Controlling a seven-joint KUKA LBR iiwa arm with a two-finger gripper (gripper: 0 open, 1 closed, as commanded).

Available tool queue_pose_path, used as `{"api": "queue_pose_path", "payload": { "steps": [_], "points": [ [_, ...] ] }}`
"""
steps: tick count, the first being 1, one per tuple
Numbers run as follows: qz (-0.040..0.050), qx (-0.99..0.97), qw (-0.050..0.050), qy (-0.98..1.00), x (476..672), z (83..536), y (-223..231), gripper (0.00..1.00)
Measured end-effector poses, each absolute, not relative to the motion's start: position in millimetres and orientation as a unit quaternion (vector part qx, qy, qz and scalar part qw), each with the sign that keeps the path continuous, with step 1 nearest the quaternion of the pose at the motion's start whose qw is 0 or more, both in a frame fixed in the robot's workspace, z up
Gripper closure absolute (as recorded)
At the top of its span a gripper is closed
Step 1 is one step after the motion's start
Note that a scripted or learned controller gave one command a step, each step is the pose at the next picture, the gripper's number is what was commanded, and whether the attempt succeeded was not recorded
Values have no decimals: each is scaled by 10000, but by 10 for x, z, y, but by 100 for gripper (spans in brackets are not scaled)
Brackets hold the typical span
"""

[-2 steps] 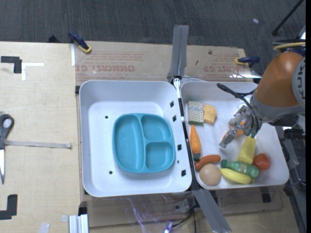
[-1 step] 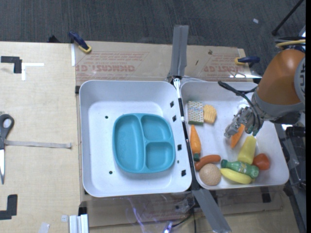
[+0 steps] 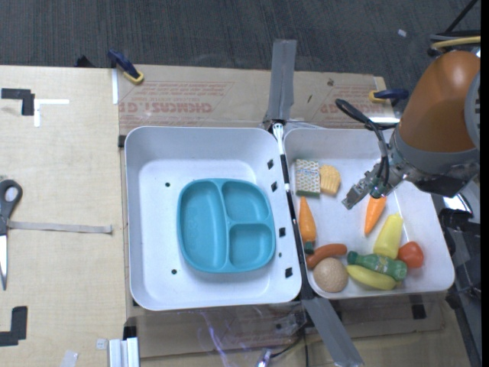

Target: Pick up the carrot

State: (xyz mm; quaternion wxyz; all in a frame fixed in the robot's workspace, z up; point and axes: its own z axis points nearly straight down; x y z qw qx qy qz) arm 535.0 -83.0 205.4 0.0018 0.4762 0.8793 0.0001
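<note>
Wooden bench [image 3: 53, 281] holds two white bins. At right of the frame, the pincer [image 3: 365, 191] touches the carrot [image 3: 374, 214], top up. I cannot tell if it pinches it.

The orange carrot [image 3: 373, 214] hangs tip-down, tilted, its top between the gripper [image 3: 370, 187] fingers, over the right bin [image 3: 435, 281].

bench [image 3: 61, 151] is light wood, two white bins [image 3: 137, 228] side by side on it, scissors [image 3: 6, 220] at the left edge, blue clamp [image 3: 126, 66] up top
</note>
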Motion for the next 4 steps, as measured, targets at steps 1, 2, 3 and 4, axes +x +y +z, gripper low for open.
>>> {"api": "queue_pose_path", "payload": {
  "steps": [1,2,3,4],
  "points": [
    [-4,5334,12,8459,5610,2404,-226,100],
    [-12,5662,-5,8243,5680,1911,587,100],
    [-4,5391,17,8422,5981,2745,-228,100],
    [-6,5387,14,8425,5980,2742,-222,0]
  ]
}}
